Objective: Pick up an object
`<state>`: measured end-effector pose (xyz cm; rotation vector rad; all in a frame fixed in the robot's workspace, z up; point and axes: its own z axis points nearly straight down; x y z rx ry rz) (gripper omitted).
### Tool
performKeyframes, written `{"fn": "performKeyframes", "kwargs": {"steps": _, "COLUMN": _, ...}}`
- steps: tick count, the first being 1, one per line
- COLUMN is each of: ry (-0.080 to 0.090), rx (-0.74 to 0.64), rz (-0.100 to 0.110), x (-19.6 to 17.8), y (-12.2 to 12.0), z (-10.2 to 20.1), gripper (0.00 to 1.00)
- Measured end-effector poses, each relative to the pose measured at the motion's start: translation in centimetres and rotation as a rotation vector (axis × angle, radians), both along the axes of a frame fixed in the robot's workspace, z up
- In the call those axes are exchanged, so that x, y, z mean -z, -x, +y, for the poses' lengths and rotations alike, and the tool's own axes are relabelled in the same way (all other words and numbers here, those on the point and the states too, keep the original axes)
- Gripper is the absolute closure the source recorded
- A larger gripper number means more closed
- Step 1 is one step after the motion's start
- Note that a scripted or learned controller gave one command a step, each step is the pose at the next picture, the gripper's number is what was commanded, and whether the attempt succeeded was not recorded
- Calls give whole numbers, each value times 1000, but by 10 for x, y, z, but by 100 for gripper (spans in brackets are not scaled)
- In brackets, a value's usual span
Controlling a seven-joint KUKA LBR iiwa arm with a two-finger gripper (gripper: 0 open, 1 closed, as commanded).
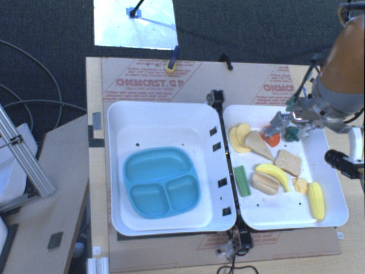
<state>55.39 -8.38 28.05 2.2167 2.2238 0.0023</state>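
Above the right bin, the gripper hangs near the upper part, just over a small red piece; whether its fingers are spread or pressed together, I cannot tell; nothing is seen between them. In this bin lie a banana, a corn cob, a toast slice and a green stick; the left bin contains a blue divided plate.

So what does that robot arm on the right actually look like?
The arm is bulky and rounded, with an orange-brown band above a smooth grey wrist section. Thin dark cables run down its side. At its end sits a small metal-grey gripper with some teal-green parts. A separate black knob-like piece shows lower on the right edge.
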Motion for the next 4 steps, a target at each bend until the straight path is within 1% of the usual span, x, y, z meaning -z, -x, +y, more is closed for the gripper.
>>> {"fn": "performKeyframes", "kwargs": {"steps": 1, "ry": -1, "rx": 3, "rz": 12, "x": 174, "y": -2, "z": -14, "gripper": 0}}
{"fn": "performKeyframes", "kwargs": {"steps": 2, "ry": 1, "rx": 4, "rz": -5, "x": 194, "y": -13, "z": -70, "gripper": 0}}
{"fn": "performKeyframes", "kwargs": {"steps": 3, "ry": 7, "rx": 4, "rz": -13, "x": 180, "y": -15, "z": -71, "gripper": 100}}
{"fn": "performKeyframes", "kwargs": {"steps": 4, "ry": 5, "rx": 3, "rz": -9, "x": 138, "y": -72, "z": -125, "gripper": 100}}
